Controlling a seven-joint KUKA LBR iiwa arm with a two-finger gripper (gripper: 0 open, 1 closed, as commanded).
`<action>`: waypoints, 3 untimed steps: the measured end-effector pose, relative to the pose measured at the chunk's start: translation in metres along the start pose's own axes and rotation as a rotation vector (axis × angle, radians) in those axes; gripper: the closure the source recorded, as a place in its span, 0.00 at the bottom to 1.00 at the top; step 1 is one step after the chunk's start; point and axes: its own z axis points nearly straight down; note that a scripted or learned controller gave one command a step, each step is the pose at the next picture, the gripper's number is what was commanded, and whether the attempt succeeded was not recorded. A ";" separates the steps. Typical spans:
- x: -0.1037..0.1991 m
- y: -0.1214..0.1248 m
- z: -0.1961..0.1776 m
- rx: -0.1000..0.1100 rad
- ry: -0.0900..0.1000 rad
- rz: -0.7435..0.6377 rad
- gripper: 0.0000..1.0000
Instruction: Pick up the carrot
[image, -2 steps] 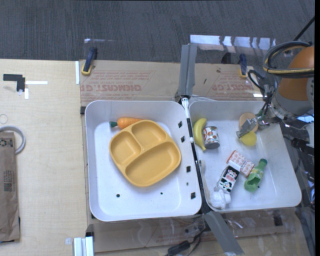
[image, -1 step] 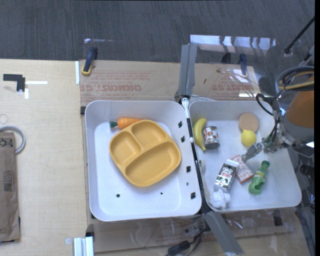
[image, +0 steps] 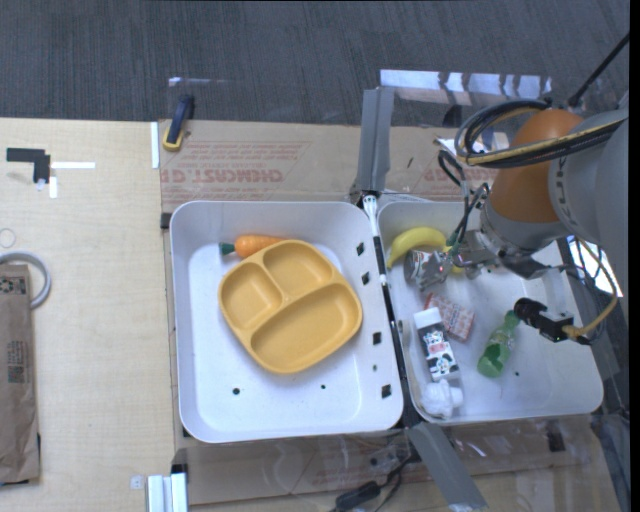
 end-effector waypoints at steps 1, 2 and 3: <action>-0.033 -0.031 -0.001 0.000 0.000 -0.148 0.00; -0.072 0.036 -0.001 -0.002 -0.002 -0.342 0.00; -0.117 0.008 -0.001 -0.001 -0.002 -0.409 0.00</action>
